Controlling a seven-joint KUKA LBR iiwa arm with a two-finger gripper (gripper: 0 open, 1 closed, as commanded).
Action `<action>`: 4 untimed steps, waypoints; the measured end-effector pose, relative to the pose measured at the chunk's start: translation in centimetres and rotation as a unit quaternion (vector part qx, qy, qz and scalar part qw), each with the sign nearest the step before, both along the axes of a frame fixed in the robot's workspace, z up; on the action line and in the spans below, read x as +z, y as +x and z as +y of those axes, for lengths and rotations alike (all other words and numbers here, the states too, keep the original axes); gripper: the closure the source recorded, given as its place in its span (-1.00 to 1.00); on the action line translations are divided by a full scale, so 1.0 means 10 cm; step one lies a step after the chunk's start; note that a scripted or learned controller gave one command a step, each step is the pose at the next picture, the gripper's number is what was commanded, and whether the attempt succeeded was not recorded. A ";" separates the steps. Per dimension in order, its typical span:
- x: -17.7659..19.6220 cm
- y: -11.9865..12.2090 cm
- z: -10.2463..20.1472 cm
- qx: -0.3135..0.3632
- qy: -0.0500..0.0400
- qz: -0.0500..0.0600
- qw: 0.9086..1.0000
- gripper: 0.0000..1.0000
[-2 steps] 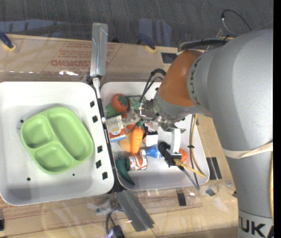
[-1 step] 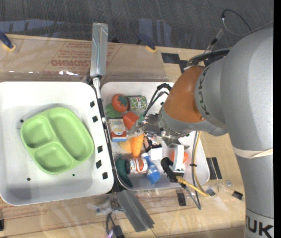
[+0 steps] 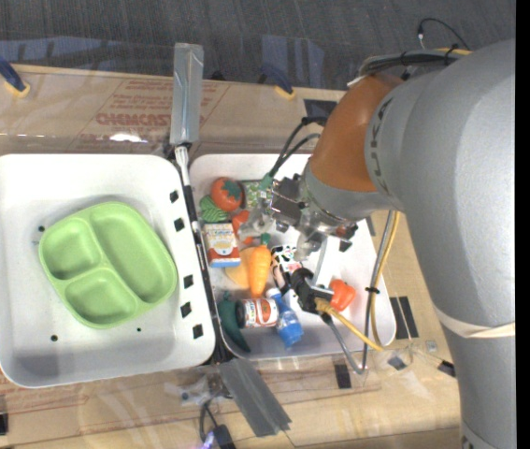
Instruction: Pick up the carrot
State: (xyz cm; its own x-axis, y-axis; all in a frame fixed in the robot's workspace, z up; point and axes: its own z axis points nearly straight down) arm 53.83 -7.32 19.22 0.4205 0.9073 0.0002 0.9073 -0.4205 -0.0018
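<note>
Red lettering was seen on the clear plastic sheet [image 3: 106, 110] laid over the bench behind the left bin; it appeared mirrored and only partly legible, something like "CHEMCAST" in its largest line, with smaller lines above that could not be read. Labels were noted on the small carton [image 3: 222, 243] and on the can [image 3: 259, 311] in the right bin, but their print was too small to be made out.

orange carrot [image 3: 258, 267], lime-green plate [image 3: 107, 263], white bins [image 3: 21, 195]
</note>
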 end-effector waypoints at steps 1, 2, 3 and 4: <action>-0.79 0.02 -0.45 0.074 -0.003 -0.012 0.997 -1.00; -0.84 0.11 -0.53 0.179 -0.005 -0.013 0.984 -1.00; -0.83 -0.15 -0.26 0.110 -0.011 -0.024 0.994 -1.00; -0.84 0.21 -0.38 0.086 -0.004 -0.014 0.996 -1.00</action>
State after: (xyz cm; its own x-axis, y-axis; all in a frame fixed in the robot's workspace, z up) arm 55.90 -11.13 10.78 0.2595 0.9657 0.0026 0.9654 -0.2595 0.0262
